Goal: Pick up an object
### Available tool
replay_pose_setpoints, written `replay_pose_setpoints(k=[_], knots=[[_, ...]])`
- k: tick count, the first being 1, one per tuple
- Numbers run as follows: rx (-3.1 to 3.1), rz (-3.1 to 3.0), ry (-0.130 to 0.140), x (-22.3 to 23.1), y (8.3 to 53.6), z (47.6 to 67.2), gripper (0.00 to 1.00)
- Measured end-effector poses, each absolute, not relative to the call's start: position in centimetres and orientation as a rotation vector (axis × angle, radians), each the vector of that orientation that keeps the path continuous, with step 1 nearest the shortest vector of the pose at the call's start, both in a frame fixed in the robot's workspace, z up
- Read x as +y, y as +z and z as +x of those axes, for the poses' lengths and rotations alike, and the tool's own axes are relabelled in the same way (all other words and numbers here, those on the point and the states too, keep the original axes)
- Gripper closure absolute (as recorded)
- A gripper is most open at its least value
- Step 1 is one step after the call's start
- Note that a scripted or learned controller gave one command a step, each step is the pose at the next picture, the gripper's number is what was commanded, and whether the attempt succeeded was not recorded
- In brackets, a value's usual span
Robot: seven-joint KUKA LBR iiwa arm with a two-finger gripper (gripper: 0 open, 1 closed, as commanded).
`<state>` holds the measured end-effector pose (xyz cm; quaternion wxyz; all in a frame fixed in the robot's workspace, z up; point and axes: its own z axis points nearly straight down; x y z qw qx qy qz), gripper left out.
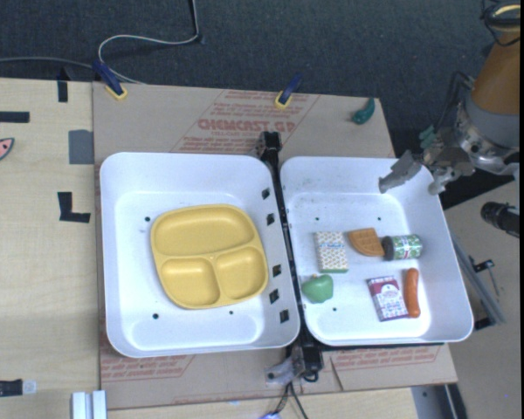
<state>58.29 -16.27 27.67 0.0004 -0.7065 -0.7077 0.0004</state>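
Bench (35, 234): I see light wood w/ a cardboard sheet (236, 120) under both bins, black tape marks at left.
Left bin (122, 182): white, shallow, holds the yellow tray.
Right bin (341, 175): white, touching left bin along the black centre joint; all small items sit in its near half.
Arm (498, 77): comes in from the right, orange band up top, grey wrist below it, over the right bin's far-right corner.
Tray (210, 256): yellow, three compartments, lies flat mid left bin.
Gripper (417, 175): over the far-right rim of right bin, above bare white floor. I see two fingers spread apart, nothing between them.
Can (402, 248): green/white, on its side, dark end touching the brown piece.
Brown piece (363, 241): just left of can, right of the box.
Box (331, 252): small, pale patterned, flat, near bin centre.
Red pack (385, 298): flat, near the front, just left of the sausage.
Sausage (412, 292): orange-red, lies lengthwise near front-right.
Green item (317, 288): rounded, by the centre joint, below the box.
Clamps: yellow ones (287, 96) on cardboard's far edge, blue-yellow one (110, 78) at far-left corner.
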Motion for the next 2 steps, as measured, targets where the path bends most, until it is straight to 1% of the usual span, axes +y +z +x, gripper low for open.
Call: replay_pose_setpoints(k=[1, 2], knots=[[-2.221, -2.218, 0.003, -15.2, 18.2, 56.3, 0.00], [-2.230, -2.227, -0.010, -13.7, 10.0, 55.8, 0.00]])
